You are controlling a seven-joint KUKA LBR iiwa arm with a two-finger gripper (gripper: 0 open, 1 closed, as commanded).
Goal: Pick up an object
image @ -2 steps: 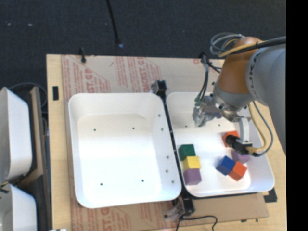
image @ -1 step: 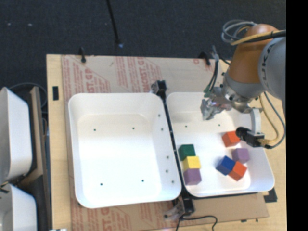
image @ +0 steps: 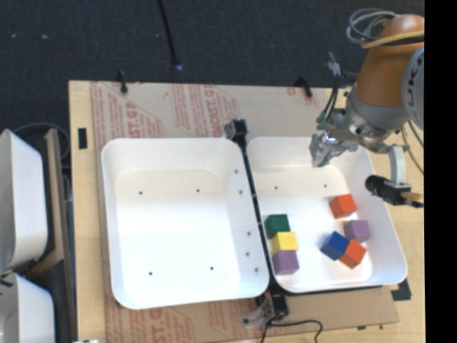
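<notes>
Several small blocks lie in the right bin point(image: 307, 281). A green block point(image: 277, 224), a yellow block point(image: 285, 241) and a purple block point(image: 285, 261) form a column near the bin's left wall. An orange block point(image: 343, 205), a lilac block point(image: 356, 230), a blue block point(image: 333, 245) and a red-orange block point(image: 352, 254) lie toward the right. My gripper point(image: 325, 148) hangs over the far part of the right bin, above and behind the blocks, with nothing seen in it.
The left bin point(image: 114, 191) sits beside the right one, split by a black divider point(image: 250, 184). A black fitting point(image: 385, 187) juts over the right bin's right rim. White containers point(image: 21, 199) stand at the far left.
</notes>
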